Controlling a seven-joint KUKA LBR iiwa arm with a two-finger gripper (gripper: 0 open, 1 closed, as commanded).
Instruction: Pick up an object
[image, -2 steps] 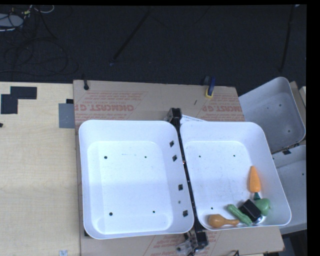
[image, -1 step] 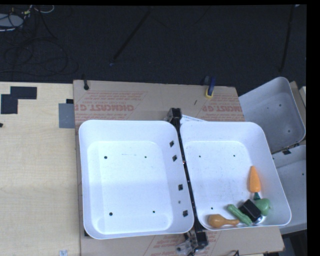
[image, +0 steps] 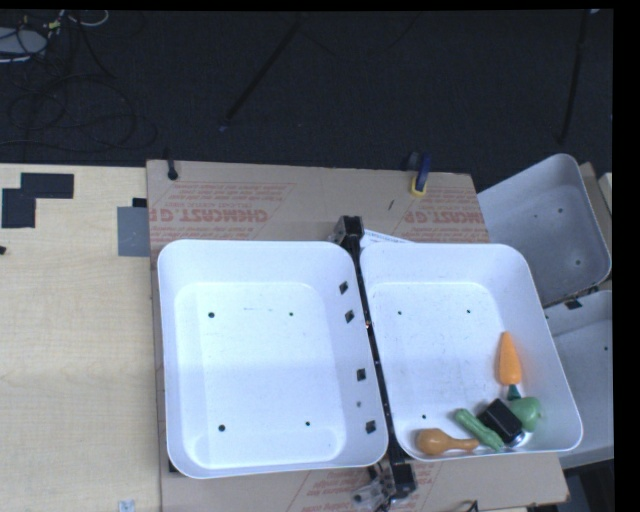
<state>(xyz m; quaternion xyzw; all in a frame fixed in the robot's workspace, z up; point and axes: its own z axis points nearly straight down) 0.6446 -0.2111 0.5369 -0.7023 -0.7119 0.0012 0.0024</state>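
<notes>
At the near edge of the pale wooden worktop (image: 70, 350), a dark metal clamp (image: 388, 484) sat at the seam where the two shallow white plastic bins met. All the loose things lay in the near right corner of the right bin (image: 440, 330). Closest to the rim was a tan-orange gourd-shaped toy (image: 440, 441), lying on its side with its thin neck pointing right. Just beyond it was a long green pod-shaped piece (image: 478, 427), its far end touching a small black block (image: 500, 421). A rounded green lump (image: 526, 409) pressed against the block's right side, near the bin wall. Slightly farther back, apart from that cluster, an orange carrot-shaped toy (image: 509, 360) lay along the right wall, tip pointing away. The left bin (image: 260, 350) showed its white floor with a few small dark dots. Both bins rested on a brown cardboard sheet with red print (image: 300, 205), and a blue-and-yellow clip (image: 420, 176) gripped its far edge. A grey metal plate (image: 545, 225) tilted off to the far right. Whether the claw was released or clenched could not be told.
</notes>
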